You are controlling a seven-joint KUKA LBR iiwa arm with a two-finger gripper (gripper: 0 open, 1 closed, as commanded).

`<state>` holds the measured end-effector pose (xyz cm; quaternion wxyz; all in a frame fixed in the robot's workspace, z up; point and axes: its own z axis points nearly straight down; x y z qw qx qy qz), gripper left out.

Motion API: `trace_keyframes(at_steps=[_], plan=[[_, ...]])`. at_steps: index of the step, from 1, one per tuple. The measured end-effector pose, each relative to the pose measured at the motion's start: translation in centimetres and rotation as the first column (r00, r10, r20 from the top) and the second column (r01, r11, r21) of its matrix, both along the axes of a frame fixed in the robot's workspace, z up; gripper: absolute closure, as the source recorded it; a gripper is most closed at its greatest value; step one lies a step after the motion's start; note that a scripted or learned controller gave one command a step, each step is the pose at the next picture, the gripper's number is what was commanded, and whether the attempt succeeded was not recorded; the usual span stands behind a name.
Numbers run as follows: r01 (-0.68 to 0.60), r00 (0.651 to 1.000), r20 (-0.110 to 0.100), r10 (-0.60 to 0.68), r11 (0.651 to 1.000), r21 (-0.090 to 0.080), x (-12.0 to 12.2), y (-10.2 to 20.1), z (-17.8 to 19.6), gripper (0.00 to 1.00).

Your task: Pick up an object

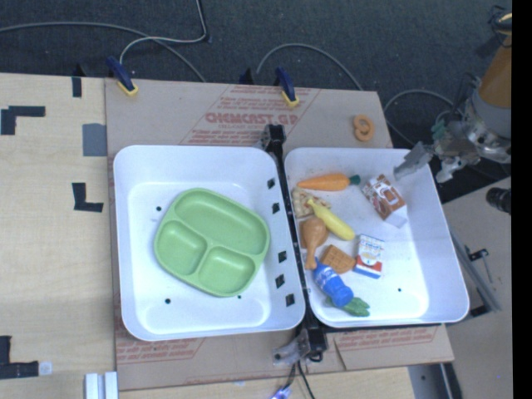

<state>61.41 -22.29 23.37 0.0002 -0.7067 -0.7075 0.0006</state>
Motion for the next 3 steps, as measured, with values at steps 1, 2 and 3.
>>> trace_keyframes(at_steps=[1, 2, 3], plan=[[-0.001, 1.0, 0.004, 0.001, 1.0, -0.002, 1.0, 1.2, -13.8, 0.0], [-0.003, 1.0, 0.005, 0.003, 1.0, -0.003, 1.1, 1.3, -12.7, 1.0], [0.0, 1.0, 0.012, 0.0, 1.0, -0.006, 1.8, 8.4, -14.2, 1.0]])
